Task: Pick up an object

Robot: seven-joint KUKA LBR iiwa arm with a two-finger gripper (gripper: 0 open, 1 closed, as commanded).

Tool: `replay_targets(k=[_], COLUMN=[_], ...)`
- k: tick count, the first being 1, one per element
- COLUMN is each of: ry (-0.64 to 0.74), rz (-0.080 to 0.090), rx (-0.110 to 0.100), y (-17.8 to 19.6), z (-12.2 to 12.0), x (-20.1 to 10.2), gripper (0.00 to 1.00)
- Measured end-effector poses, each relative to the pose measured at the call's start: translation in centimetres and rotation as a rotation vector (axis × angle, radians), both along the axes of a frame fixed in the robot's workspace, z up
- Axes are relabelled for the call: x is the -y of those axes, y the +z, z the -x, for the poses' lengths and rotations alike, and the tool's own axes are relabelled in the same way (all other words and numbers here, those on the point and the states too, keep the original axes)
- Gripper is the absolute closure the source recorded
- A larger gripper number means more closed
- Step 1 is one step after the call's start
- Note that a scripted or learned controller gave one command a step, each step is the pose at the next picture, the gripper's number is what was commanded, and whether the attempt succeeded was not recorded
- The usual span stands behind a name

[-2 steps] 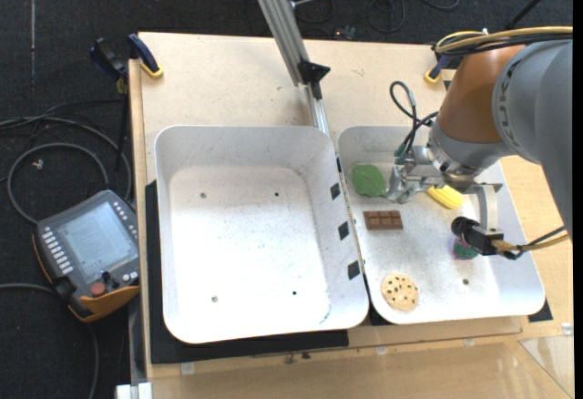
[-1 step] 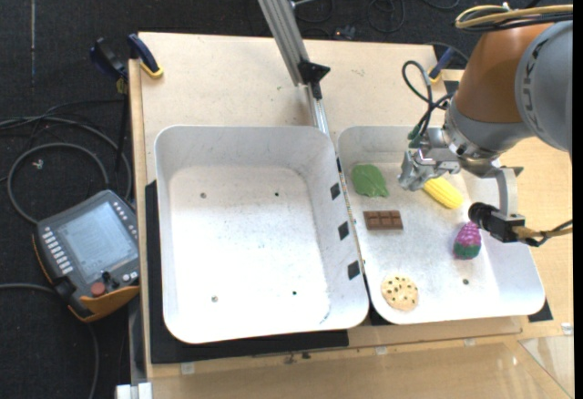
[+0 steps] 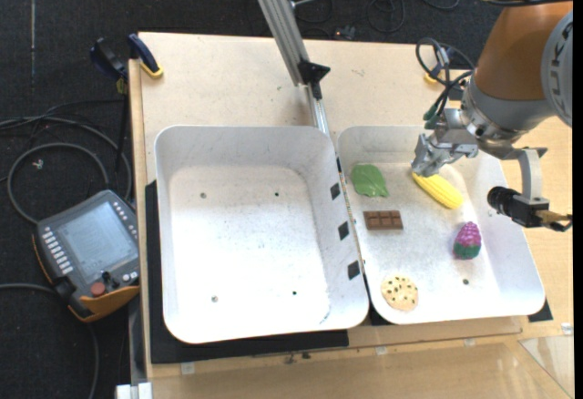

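Note:
My gripper [image 3: 428,164] hangs low over the back of the right bin [image 3: 510,297], its tips right at the near end of a yellow corn cob [image 3: 439,189]. Whether the cob sits between the tips is hidden by the hand. To the left of the cob lies a green leaf [image 3: 370,179]. In front of the leaf rests a brown chocolate bar [image 3: 383,221]. A purple grape bunch [image 3: 467,240] sits toward the bin's right side, and a round cookie [image 3: 399,292] lies near the front edge.
The left bin [image 3: 182,160] stands beside the right one, sharing a raised middle wall. A slanted metal rail [image 3: 278,15] reaches down to the bins' back edge. A teach pendant [image 3: 86,247] lies on the floor at left.

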State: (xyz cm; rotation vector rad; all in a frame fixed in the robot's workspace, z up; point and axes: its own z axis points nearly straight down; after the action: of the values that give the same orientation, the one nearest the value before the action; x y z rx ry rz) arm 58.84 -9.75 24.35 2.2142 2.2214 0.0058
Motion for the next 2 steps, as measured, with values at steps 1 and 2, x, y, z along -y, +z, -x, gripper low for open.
replay_targets(k=[1,2], ry=[0.001,0.004], rz=[0.0,-0.002], rx=[0.0,-0.006], y=[5.3,4.6], z=[-0.2,-0.6], x=[0.0,-4.3], gripper=[1.0,1.0])
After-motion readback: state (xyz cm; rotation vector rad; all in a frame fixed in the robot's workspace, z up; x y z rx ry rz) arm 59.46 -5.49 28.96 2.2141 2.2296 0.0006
